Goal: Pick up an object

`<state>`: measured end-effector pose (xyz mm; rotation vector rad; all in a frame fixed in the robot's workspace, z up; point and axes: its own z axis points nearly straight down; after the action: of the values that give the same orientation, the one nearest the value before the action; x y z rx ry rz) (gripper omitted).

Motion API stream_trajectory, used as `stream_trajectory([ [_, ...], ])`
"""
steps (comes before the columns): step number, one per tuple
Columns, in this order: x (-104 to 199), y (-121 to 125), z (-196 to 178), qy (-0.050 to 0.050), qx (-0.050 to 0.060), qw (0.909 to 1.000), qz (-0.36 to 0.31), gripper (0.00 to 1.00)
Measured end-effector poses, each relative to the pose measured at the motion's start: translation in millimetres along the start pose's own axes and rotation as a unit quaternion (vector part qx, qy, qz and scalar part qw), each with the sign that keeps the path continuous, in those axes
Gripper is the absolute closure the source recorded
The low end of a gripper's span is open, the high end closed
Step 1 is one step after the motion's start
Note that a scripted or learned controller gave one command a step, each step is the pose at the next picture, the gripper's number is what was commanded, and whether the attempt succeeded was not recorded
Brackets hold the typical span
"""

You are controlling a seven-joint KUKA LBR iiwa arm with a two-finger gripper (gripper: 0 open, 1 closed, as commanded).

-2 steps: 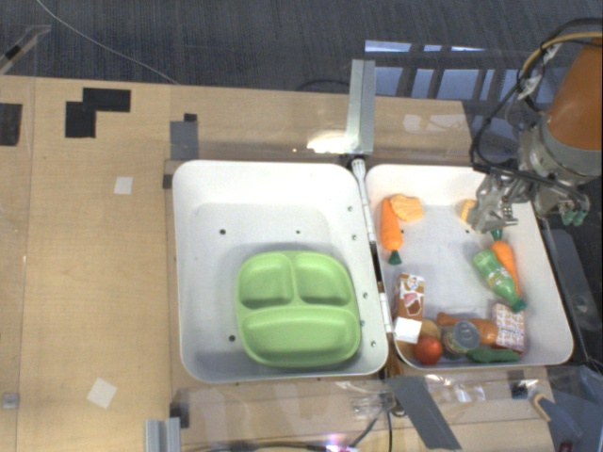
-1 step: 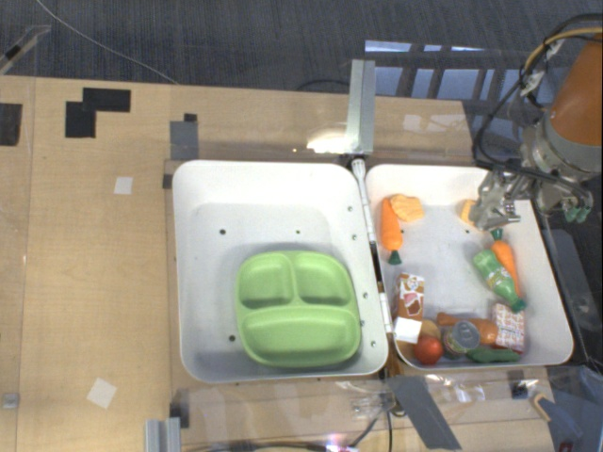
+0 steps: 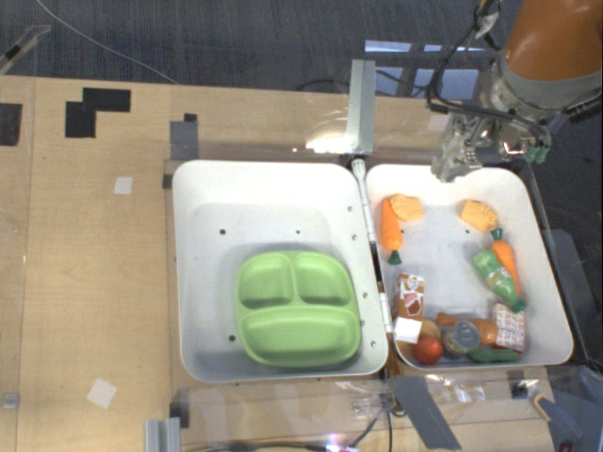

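the gripper [image 3: 459,158] hangs over the far rim of the right bin [image 3: 545,252], carrying nothing; whether it is spread or closed cannot be told from this angle, since the metal parts blur together against the bin's edge. the arm [image 3: 546,26] above it, with its orange band, leans in from the right, which keeps the wrist high and leaves the bin's contents open to the camera.

everything that could be picked lies nearer the camera than the tool. closest to it are a pale orange lump [image 3: 407,207] just below and to its left and a yellow piece [image 3: 479,215] just below and slightly right. a toy carrot [image 3: 390,229] lies along the bin's left wall. a green bottle [image 3: 497,277] and a second carrot [image 3: 505,258] lie together, farther down. a crowded cluster of small packets and a red tomato [image 3: 429,350] fills the near edge, well apart from the tool.

the green tray [image 3: 297,309] sits in the left bin [image 3: 198,252], well off to the tool's left.

the two lone pieces nearest the tool look the easiest targets, being apart from their neighbours.
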<state>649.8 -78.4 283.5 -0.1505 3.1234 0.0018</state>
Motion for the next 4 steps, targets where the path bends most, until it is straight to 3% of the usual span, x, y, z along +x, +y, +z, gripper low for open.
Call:
stream_trajectory([
  [2,-4,-1,-27,-0.011,0.002,0.9999,0.000,1.00],
  [3,-25,96,-20,0.002,-0.001,0.9995,0.031,1.00],
  [4,-27,93,-35,-0.005,-0.001,0.9995,0.033,1.00],
])
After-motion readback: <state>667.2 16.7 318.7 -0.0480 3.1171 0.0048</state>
